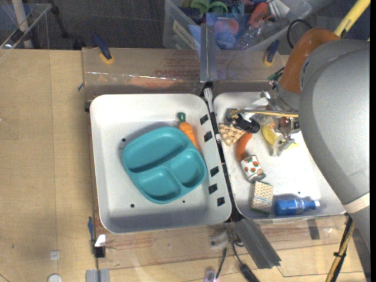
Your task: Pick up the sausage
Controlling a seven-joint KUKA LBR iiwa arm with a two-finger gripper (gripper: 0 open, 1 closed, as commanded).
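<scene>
Gripper (pixel 286 135) low in right bin (pixel 305 181) beside banana (pixel 268 135), finger state unclear — sausage (pixel 244 145) just left, touching waffle (pixel 230 134), not gripped

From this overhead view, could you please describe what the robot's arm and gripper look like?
The arm is a bulky, rounded shell in smooth light grey, with an orange band above the wrist. The gripper is a slim metallic assembly, silver with dark parts, much narrower than the arm. No cables or markings can be made out on either.
</scene>
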